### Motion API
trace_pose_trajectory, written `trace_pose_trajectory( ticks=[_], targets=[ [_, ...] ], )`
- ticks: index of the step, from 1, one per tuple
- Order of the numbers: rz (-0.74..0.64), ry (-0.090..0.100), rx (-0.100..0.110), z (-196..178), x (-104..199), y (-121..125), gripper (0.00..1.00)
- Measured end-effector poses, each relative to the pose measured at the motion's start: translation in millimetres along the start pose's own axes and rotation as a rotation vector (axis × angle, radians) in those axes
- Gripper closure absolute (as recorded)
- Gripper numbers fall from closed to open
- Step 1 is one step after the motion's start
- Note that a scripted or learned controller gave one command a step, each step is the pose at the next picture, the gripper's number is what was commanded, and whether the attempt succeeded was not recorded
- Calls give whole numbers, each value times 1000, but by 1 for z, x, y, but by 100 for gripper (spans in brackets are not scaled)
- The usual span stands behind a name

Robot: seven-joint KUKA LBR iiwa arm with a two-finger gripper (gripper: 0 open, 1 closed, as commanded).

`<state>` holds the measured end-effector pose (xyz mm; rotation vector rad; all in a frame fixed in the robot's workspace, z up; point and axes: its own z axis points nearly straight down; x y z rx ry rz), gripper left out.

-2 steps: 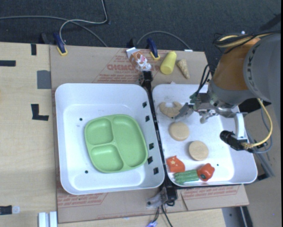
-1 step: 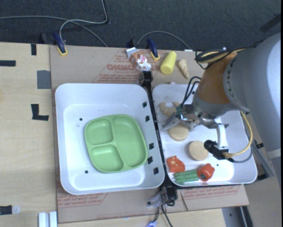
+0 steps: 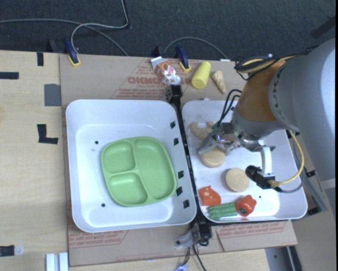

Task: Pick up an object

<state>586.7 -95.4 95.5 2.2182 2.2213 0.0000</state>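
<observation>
The right bin (image 3: 287,208) holds several toy foods: a tan bread piece (image 3: 198,130) at the upper left, a round cracker (image 3: 213,158), a round bun (image 3: 237,179), a red tomato piece (image 3: 209,196), a green vegetable (image 3: 222,210) and a red pepper (image 3: 246,205). My gripper (image 3: 214,144) hangs low over the bin's left part, its tips between the bread piece and the cracker. One finger (image 3: 206,148) points down-left, just above the cracker. Nothing shows between the fingers. The arm's orange band (image 3: 259,97) rises to the right.
The left bin (image 3: 81,123) carries a green divided plate (image 3: 137,170). Behind the bins on the cardboard lie a yellow cylinder (image 3: 201,75), a small carton (image 3: 165,69) and a cone (image 3: 219,81). A black cable with a plug (image 3: 259,176) loops over the right bin.
</observation>
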Motion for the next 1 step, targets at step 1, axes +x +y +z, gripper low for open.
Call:
trace_pose_trajectory(
  ticks=[1],
  targets=[
    [-1, 2, 1, -89, 77, 12, 100]
  ],
)
